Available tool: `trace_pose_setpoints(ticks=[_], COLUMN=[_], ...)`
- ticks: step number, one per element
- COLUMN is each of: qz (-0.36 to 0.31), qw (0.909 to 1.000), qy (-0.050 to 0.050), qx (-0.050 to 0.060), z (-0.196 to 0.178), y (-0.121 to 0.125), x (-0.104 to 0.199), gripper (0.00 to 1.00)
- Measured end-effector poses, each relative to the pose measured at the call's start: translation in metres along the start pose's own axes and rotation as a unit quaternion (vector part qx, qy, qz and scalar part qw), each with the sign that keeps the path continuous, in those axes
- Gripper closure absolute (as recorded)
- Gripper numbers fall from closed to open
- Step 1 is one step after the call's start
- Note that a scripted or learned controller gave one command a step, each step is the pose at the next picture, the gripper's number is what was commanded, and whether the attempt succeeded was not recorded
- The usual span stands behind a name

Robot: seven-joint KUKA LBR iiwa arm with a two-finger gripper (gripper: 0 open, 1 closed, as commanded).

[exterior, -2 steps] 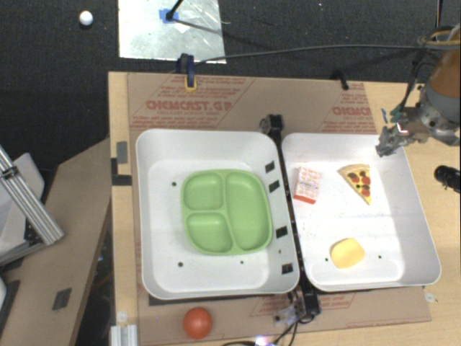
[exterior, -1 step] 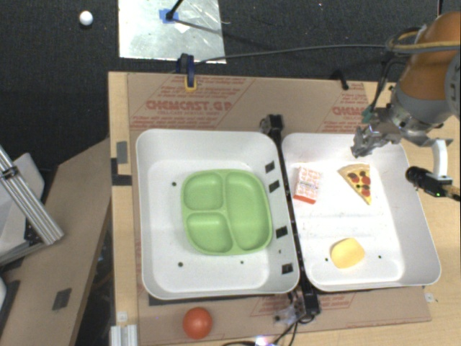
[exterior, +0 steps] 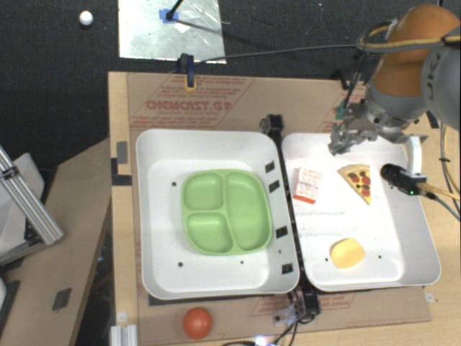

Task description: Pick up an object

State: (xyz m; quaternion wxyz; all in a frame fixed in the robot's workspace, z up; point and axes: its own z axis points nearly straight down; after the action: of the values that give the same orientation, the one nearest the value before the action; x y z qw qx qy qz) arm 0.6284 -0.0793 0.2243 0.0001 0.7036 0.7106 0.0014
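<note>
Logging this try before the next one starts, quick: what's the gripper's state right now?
Gripper: above the far edge of the right bin, nothing visibly held; open or shut cannot be told.

Showing "CHEMCAST GP" in red capitals, printed on the brown protective paper of the board lying under both bins. Bearing red print, the small white packet in the right bin, too small to be read.
</note>
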Motion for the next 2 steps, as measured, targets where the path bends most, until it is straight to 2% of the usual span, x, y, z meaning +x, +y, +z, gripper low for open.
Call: trace_pose_setpoints(ticks=[2], qz=[0.0], qw=[1.0], qy=[0.0], qx=[0.0], z=[-0.012], y=[-0.015], x=[0.115], gripper=[1.0])
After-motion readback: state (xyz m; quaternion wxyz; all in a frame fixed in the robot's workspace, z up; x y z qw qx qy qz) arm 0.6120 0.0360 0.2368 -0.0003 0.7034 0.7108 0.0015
